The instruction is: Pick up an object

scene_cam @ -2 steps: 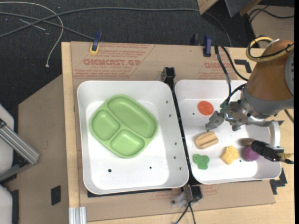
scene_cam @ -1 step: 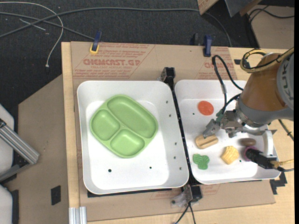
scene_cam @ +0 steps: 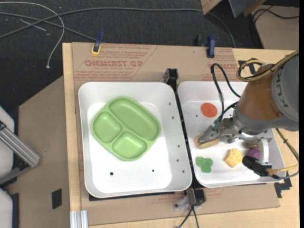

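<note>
Right, grey arm with orange band (scene_cam: 266,103) reaches over right white bin (scene_cam: 190,127). Left white bin (scene_cam: 90,170) holds green three-compartment plastic plate (scene_cam: 126,127). Gripper (scene_cam: 204,140) low in the right bin, grip state unclear. Near it: orange round piece (scene_cam: 209,109), yellow corn-like toy (scene_cam: 232,157), small green toy (scene_cam: 204,163).

- A cardboard-topped bench (scene_cam: 142,56) carries two shallow white bins side by side.
- The left bin (scene_cam: 95,175) nears its front edge.
- The right bin (scene_cam: 190,99) reaches toward its right edge.

Red "CHEMCAST GP" print on cardboard sheet (scene_cam: 118,51).
</note>
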`<state>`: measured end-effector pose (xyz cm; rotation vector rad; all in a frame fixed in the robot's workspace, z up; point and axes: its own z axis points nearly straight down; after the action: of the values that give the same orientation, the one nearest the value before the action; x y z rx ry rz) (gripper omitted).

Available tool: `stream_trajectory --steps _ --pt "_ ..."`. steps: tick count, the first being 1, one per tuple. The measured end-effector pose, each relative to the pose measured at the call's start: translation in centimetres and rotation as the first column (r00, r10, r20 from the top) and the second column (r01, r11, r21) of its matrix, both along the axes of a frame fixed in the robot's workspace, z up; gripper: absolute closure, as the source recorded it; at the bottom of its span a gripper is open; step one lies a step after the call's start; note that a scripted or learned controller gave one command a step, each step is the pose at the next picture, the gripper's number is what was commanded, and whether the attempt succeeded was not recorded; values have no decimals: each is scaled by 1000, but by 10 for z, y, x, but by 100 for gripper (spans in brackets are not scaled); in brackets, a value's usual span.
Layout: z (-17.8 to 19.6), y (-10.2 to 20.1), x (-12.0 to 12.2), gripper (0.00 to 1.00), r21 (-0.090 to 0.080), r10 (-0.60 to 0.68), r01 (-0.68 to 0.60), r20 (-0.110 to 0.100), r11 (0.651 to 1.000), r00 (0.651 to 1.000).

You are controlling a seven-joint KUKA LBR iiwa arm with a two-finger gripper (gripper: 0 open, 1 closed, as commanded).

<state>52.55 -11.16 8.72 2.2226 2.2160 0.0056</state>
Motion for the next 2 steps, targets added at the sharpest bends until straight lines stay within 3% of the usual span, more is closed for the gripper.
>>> stream_trajectory --steps 1,2 --pt "13 1 2 100 -1 2 -2 6 1000 1000" --pt "73 0 9 100 -1 4 -4 -2 1000 1000"
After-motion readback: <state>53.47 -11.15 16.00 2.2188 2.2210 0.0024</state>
